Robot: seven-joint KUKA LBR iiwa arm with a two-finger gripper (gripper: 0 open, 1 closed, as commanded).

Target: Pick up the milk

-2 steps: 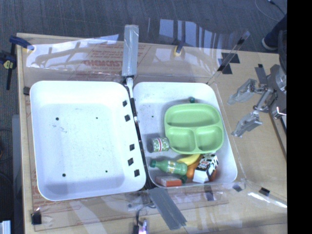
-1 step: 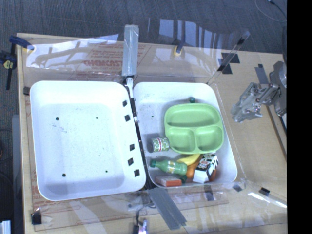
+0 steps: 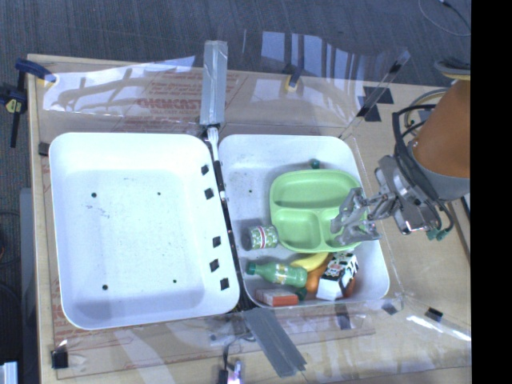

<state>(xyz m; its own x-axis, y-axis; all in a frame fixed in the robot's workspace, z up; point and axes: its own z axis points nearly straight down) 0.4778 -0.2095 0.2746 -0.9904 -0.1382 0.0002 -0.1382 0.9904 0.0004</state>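
The milk (image 3: 338,276) hasn't been lifted; it lies in the right bin (image 3: 240,166), just below the green plate (image 3: 308,206), beside a banana (image 3: 310,262). The gripper (image 3: 350,221) hangs over that plate's right edge with its fingers spread and nothing between them. The arm reaches in from the right, wrist angled down.

Two bins sit side by side on the bench (image 3: 416,294), the left bin (image 3: 128,230) beside the right bin (image 3: 240,166). In the right bin, a divided plate (image 3: 308,206) lies toward the back, a small can (image 3: 262,236) just left of it. Nearer the front edge lie a bottle (image 3: 278,274), a banana (image 3: 312,262) and the milk (image 3: 339,276), clustered together. The gripper (image 3: 352,218) hangs over the plate's right rim.
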